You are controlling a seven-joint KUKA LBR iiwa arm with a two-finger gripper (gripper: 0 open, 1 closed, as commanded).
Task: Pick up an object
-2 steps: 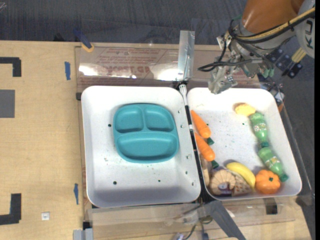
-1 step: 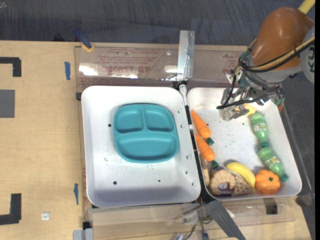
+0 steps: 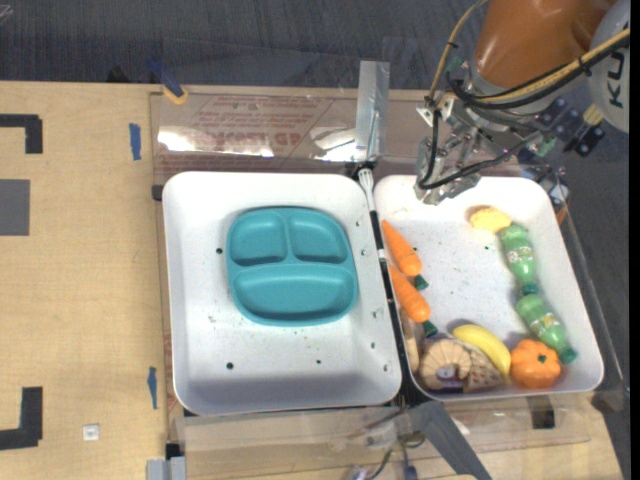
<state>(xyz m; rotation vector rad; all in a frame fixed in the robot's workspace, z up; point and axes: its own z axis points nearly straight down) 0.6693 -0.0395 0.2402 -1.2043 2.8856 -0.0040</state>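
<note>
Red print runs across the clear plastic sheet (image 3: 255,133) behind the bins, too blurred to read. A dark letter, seemingly "K", marks the arm (image 3: 628,78).

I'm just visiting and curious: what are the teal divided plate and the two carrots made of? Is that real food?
The teal divided plate looks like moulded plastic with a smooth, matte finish: even colour, rounded edges, soft sheen. The carrots seem to be toy food, probably plastic: uniform bright orange, smooth skin, tidy green tips. Rubber can't be ruled out by look alone.
</note>
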